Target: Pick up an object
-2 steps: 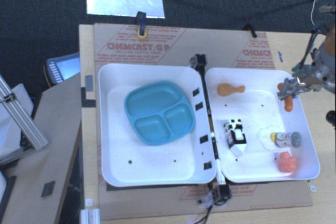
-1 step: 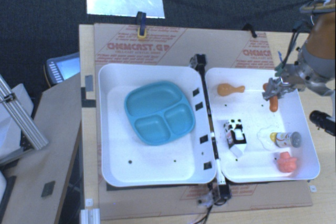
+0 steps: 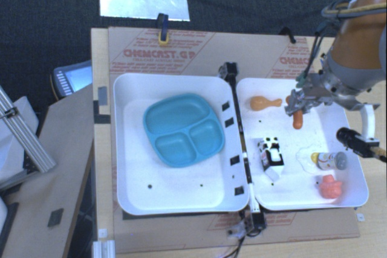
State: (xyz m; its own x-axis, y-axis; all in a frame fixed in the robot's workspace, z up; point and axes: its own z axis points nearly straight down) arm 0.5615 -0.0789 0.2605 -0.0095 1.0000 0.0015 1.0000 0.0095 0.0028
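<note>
The end effector (image 3: 297, 107) sits over the upper part of the right bin (image 3: 357, 199), its arm (image 3: 357, 39) entering from the right. A small orange piece (image 3: 297, 121) hangs directly below the fingers and appears to be pinched between them, raised off the bin floor, though the view is too coarse to be certain; the fingers are closed around it as far as can be judged. Just left of the end effector lies an orange drumstick-shaped toy (image 3: 265, 103) on the bin floor, apart from the fingers. Below and slightly left of the end effector stands a black-and-white block (image 3: 271, 156). Below and to the right lies a small yellow and grey item (image 3: 328, 160), and lower again a pink toy (image 3: 330, 187) near the bin's bottom corner. Well to the left, across the divider, the left bin (image 3: 124, 130) holds a blue divided plate (image 3: 183, 129). Both bins rest on the table (image 3: 181, 48).
</note>
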